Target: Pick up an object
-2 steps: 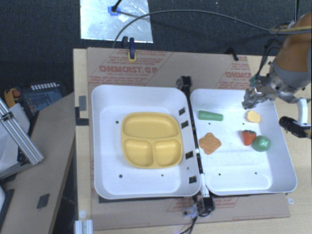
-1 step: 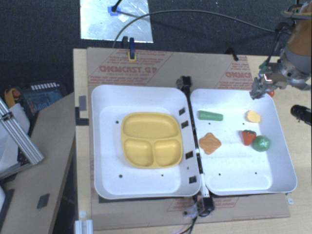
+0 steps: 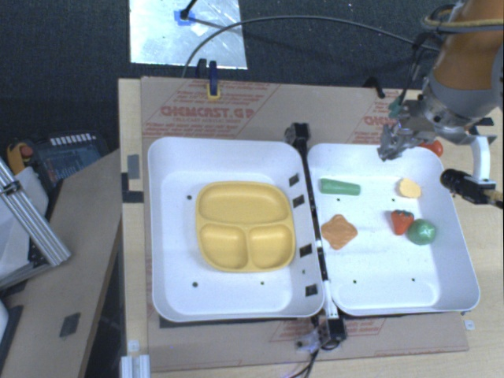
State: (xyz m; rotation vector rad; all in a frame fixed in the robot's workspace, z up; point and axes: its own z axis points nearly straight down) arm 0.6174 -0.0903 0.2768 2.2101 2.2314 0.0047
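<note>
My gripper (image 3: 390, 151) hangs over the far edge of the right bin (image 3: 394, 290), above its back middle, with nothing seen between its fingers. Below it in that bin lie a green stick-shaped piece (image 3: 339, 186), a pale yellow piece (image 3: 409, 187), an orange-brown flat piece (image 3: 339, 231), a red strawberry-like toy (image 3: 402, 221) and a green round toy (image 3: 422, 232). A small red-orange object (image 3: 431, 146) peeks out behind the wrist at the bin's far right corner.
The left bin (image 3: 169, 290) holds a yellow divided plate (image 3: 244, 225). A black divider with clips (image 3: 309, 211) runs between the bins. A black fixture (image 3: 465, 184) juts over the right bin's right rim. Cables cross the back.
</note>
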